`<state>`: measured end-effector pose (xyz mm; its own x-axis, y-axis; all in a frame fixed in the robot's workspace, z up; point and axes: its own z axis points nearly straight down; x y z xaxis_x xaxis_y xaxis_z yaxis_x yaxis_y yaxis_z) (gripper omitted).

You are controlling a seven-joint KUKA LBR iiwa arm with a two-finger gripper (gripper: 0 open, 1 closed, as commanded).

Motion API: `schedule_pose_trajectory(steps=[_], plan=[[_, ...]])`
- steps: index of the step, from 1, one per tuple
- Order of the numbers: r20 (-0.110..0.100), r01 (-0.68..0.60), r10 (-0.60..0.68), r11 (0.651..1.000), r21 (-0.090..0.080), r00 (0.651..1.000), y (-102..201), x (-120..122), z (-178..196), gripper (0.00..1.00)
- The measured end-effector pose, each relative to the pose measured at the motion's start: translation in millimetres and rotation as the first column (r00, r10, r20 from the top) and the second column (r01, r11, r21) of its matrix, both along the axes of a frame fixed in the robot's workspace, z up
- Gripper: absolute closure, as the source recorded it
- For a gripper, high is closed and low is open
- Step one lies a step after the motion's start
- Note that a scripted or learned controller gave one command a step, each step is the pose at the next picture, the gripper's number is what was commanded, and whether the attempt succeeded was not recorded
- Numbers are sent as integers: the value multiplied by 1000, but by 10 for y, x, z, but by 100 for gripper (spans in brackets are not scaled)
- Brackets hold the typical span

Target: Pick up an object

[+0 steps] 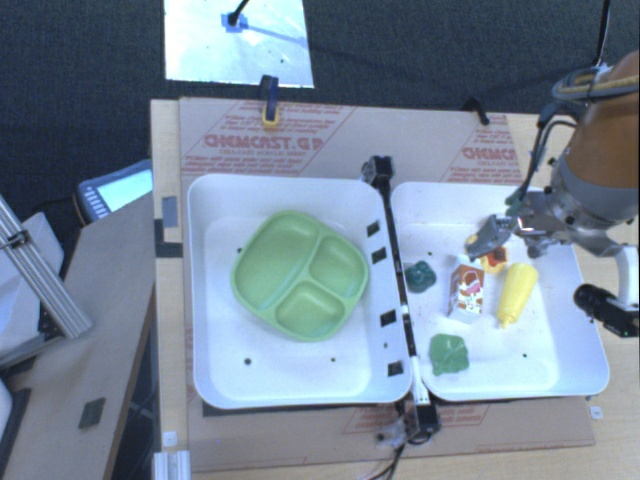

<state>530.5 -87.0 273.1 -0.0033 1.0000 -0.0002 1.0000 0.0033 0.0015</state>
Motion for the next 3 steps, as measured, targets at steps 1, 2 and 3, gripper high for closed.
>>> schedule_pose_trajectory(steps=[1,2,3], plan=[[-3,2,-2,1000,1,1000,99,-20,-492,0],[-4,3,-3,1000,0,1000,7,25,-1024,0],[-2,2,-2,1000,1,1000,-32,107,-1483,0]])
